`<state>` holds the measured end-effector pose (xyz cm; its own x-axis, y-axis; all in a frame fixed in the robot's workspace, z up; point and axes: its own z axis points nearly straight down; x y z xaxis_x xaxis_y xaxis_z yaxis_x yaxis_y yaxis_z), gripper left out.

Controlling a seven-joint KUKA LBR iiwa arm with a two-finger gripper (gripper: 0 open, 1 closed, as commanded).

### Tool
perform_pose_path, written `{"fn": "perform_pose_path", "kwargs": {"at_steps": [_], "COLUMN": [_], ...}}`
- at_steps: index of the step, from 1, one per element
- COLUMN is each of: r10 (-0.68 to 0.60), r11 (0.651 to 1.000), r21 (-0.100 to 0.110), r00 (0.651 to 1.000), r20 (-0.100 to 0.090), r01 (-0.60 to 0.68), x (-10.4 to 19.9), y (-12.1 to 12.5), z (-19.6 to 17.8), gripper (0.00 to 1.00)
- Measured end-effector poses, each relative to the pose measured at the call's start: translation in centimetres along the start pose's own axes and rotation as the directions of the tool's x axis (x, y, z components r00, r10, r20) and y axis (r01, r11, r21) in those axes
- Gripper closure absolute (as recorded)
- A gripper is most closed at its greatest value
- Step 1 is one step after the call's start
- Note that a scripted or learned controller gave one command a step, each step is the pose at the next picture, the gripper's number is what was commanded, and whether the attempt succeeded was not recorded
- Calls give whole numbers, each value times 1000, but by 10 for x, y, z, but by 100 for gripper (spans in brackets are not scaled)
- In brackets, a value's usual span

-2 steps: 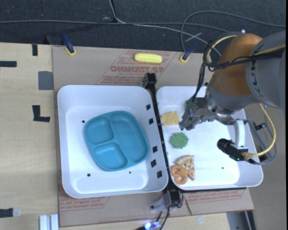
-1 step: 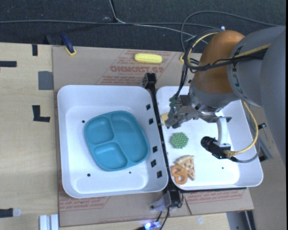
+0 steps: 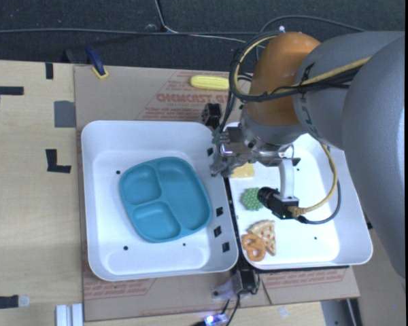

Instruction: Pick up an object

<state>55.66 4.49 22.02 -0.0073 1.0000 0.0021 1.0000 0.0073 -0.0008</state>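
Observation:
My gripper (image 3: 226, 159) hangs over the near-left part of the right bin (image 3: 326, 250), close to the wall it shares with the left bin. Just beside it lies a pale yellow piece (image 3: 244, 172), partly covered by the gripper body. A green bumpy object (image 3: 251, 198) sits a little nearer to the front, and a brown pretzel (image 3: 259, 239) lies in the bin's front left. The arm's grey bulk and orange band hide the back of the right bin.
A blue three-compartment plate (image 3: 164, 197) lies in the left bin (image 3: 95, 182). A yellow corn-like object (image 3: 209, 82) rests on the cardboard behind the bins. A black cable connector (image 3: 279, 204) hangs by the green object.

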Motion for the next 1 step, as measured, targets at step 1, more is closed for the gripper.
{"fn": "perform_pose_path", "kwargs": {"at_steps": [1], "r10": [1], "r11": [1000], "r21": [2], "r00": [1000], "r20": [2], "r01": [-1], "x": [51], "y": [2], "z": [8], "gripper": [100]}}
